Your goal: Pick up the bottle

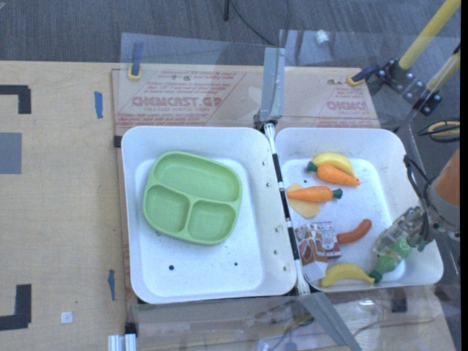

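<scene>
Down in the right bin's [395,143] near right corner: pincer [401,234], translucent and blurred, over a green bottle [391,255]. Impossible to tell how wide, or whether gripping. Arm [447,189] cut off at frame edge. Just beside bottle, banana [348,273].

The gripper [401,234] hung low in the right bin [391,146], over a green bottle [390,255]; a green tray [193,197] lay in the left bin [135,196].
</scene>
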Available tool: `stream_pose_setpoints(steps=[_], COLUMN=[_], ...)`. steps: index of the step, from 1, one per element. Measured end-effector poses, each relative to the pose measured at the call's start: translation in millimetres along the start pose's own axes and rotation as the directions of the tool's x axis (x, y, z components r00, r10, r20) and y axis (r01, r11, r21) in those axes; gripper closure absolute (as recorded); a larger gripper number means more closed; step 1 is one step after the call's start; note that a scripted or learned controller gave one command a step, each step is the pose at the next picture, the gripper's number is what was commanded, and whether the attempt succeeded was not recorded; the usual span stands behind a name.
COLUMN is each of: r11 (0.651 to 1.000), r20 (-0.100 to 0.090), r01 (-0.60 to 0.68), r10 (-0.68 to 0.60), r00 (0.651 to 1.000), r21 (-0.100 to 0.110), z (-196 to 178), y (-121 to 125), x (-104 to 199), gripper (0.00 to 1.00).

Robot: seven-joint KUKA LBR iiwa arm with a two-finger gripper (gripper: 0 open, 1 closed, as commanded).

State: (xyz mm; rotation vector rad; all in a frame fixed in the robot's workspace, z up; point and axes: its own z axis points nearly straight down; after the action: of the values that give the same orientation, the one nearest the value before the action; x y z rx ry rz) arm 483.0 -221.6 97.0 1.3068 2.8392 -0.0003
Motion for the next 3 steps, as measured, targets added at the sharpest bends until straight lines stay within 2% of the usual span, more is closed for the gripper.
stream_pose_setpoints(steps=[1, 2, 3], r11=[1.0, 1.0, 1.0], r20=[0.0, 0.0, 0.0], r01=[-0.001, -0.004, -0.005], r10=[0.001, 0.004, 0.005], r00=[1.0, 1.0, 1.0], r21=[0.0, -0.001, 0.0], z=[0.1, -8.2, -8.1], y=[-0.2, -1.1, -1.2], x=[0.0, -0.5, -0.5], gripper=[0.0, 1.0, 0.0])
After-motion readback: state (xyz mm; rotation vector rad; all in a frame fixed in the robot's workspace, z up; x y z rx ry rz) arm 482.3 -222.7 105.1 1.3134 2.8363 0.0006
